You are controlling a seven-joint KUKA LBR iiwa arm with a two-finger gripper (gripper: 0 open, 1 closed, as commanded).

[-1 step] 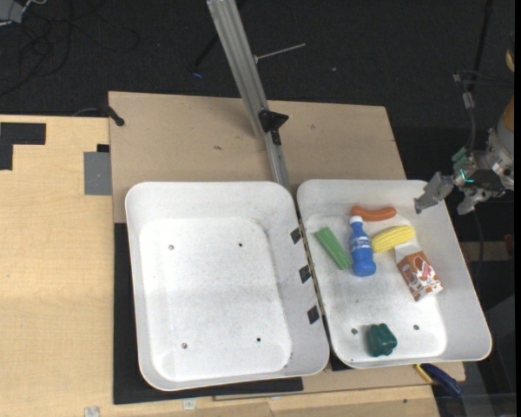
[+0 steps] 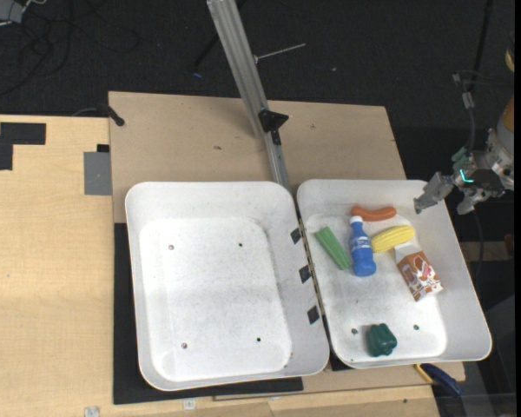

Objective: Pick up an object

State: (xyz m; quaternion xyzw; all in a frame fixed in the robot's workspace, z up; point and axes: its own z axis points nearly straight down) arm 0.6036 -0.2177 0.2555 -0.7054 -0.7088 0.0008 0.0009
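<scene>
The right bin (image 2: 469, 320) holds several small objects. An orange sausage (image 2: 373, 213) lies near its back, with a yellow corn cob (image 2: 392, 237) just in front of it. A blue bottle with a white cap (image 2: 361, 248) lies beside a green block (image 2: 332, 247). A red-and-white packet (image 2: 419, 275) rests further right, and a dark green lump (image 2: 381, 340) sits near the front wall. My gripper (image 2: 449, 191) hangs at the bin's back right corner, above the rim, apart from all the objects. Its fingers stand spread with nothing between them.
The left bin (image 2: 156, 207) sits next to the right one, joined by black clips (image 2: 306, 274). A slanted aluminium rail (image 2: 247, 76) rises behind the bins. A pale wooden surface (image 2: 43, 233) lies to the left.
</scene>
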